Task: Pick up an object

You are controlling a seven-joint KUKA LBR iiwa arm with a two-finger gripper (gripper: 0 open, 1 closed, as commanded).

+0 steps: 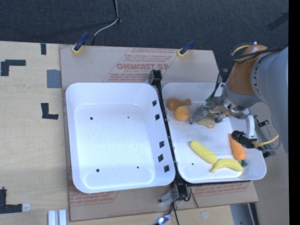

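Observation:
My gripper (202, 116) hangs low over the upper middle of the right bin (186, 165), at the end of the grey arm with its orange band (240, 76). A small tan object (208, 123) lies right under or against the gripper, partly covered by it. To its left are an orange ball (182, 113) and a brownish piece (175, 103). A yellow corn cob (203, 152), a banana (227, 165) and an orange carrot (237, 149) lie toward the bin's near side.
The left bin (112, 139) sits beside the right one, with a black divider (162, 125) between them. Both rest on a cardboard sheet (136, 64) held by two clamps. A black cable (110, 18) runs off at the back.

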